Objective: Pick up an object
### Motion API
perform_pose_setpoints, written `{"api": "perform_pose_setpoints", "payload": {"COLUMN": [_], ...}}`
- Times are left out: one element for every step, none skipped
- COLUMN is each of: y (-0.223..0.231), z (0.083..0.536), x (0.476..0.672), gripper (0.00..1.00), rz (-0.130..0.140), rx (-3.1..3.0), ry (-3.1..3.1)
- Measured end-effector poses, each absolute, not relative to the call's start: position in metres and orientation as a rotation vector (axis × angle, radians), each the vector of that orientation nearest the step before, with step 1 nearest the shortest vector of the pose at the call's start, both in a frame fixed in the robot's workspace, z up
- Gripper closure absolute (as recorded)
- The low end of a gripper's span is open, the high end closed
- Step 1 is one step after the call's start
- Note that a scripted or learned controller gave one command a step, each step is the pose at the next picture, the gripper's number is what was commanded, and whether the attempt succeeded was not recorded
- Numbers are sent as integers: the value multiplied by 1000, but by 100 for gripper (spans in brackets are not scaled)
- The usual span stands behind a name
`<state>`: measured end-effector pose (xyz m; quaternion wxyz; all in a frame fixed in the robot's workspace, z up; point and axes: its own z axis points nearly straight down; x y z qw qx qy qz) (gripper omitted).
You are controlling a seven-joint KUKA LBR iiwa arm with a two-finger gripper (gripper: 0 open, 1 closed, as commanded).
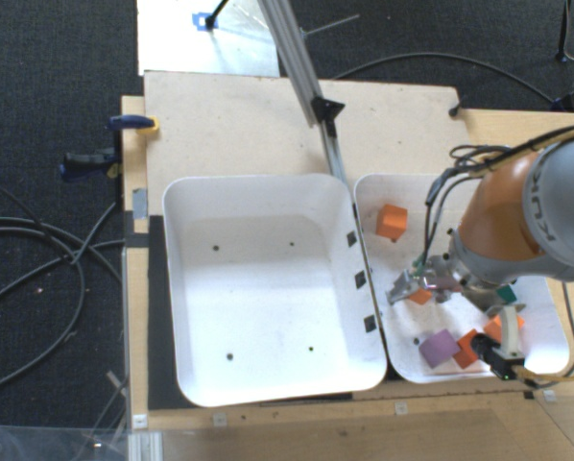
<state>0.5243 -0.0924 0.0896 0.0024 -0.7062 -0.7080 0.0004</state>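
Note:
My gripper point(414, 286) is low inside the right bin point(369, 192), near its left wall, on the end of the grey arm with the orange band point(498, 214). A small orange block point(420, 297) lies right at the gripper's tip, partly covered by it. An orange cube point(392, 222) sits in the far left part of that bin, apart from the gripper. Near the front wall a purple block point(439, 348) rests beside a red-orange block point(468, 348). Further right lie an orange piece point(509, 327) and a small teal piece point(506, 296), partly under the arm.
The left bin point(186, 195) stands beside the right one, sharing a wall with black clips point(360, 279). A slanted metal pole point(297, 51) crosses the bench behind the bins. Cables hang off the arm's wrist.

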Motion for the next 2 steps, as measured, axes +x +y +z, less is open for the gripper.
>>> {"api": "perform_pose_setpoints", "payload": {"y": [-134, -119], "z": [105, 91], "x": [520, 598], "gripper": [0, 0], "rz": [0, -8], "rx": [-2225, -2215], "ry": [-2223, -2236]}}
